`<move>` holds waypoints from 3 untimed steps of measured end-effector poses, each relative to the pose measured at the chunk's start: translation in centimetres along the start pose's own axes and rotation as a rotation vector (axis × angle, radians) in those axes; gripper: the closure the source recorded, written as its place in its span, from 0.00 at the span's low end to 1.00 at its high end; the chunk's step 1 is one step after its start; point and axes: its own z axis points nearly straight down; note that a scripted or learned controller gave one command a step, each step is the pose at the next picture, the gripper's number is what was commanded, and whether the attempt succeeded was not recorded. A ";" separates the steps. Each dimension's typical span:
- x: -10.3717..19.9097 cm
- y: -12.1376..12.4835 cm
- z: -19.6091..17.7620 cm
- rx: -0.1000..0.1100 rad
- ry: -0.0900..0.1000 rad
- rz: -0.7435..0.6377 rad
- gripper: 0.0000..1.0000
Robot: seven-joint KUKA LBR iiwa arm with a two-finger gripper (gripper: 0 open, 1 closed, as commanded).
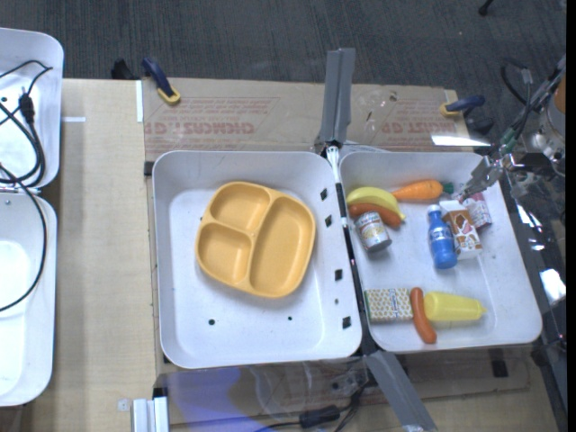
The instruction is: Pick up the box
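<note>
1. The hand (474, 185) hovers at the right bin's (517, 268) far right corner, just beside the small red-and-white box (466, 228); whether it is spread or pressed together I cannot tell.
2. Best descend straight, straddling the box clear of the blue bottle (441, 238).
3. Box print is unreadable; the cardboard (270, 115) on the counter shows mirrored red lettering.

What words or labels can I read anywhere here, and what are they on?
Cardboard sheet behind the bins: large red print, upside down from this camera, too faint to quote with confidence.
Small box: patterned print, too small to read.
Carton: red and white print, blurred.
Can: label unreadable.
Blue bottle: label unreadable.
Yellow plate: no text.
</note>
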 end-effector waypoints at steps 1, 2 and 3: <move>-2.1 3.0 9.8 -0.002 0.000 -0.225 0.00; 1.0 -2.6 12.7 -0.001 0.001 -0.231 0.00; 8.7 -2.8 14.8 -0.013 -0.004 -0.040 0.00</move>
